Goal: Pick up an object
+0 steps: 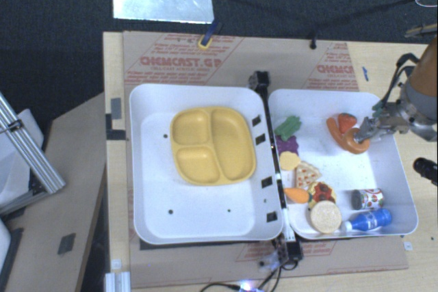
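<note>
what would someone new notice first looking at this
Probably the yellow divided plate, alone in the middle of the left bin. Next, the heap of toy food crowding the right bin, with a blue bottle along its near edge, and the arm's hand low over an orange toy at the far right.

The robot's grey metal arm (421, 102) has a rounded, drum-like wrist section, with an orange band (432, 55) on the segment just above it. A thin dark cable loops along the wrist housing behind the jaws. The grey two-finger gripper (366, 131) ends in a small, blocky metal head.
</note>
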{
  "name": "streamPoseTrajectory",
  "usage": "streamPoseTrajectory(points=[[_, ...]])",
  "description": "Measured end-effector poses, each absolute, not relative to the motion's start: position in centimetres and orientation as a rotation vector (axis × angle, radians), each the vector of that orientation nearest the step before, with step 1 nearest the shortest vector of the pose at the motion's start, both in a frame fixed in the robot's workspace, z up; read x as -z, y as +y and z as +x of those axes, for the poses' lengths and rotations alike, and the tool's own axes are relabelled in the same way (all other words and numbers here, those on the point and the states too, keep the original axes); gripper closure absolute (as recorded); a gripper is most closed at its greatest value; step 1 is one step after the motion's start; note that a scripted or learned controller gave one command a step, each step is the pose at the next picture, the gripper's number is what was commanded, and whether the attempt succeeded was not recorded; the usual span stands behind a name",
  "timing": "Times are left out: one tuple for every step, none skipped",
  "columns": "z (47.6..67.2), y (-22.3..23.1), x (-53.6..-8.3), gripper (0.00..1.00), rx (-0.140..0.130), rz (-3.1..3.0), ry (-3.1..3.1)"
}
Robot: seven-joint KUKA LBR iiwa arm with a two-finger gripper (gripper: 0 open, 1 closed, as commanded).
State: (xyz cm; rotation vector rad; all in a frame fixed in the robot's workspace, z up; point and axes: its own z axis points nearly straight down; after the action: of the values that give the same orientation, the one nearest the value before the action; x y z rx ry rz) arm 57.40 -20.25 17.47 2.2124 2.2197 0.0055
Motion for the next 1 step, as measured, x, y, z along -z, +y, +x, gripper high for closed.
streamPoseTrajectory(points=[[57.58,-20.31,-22.85,1.00,-0.006,2.211,2.222]])
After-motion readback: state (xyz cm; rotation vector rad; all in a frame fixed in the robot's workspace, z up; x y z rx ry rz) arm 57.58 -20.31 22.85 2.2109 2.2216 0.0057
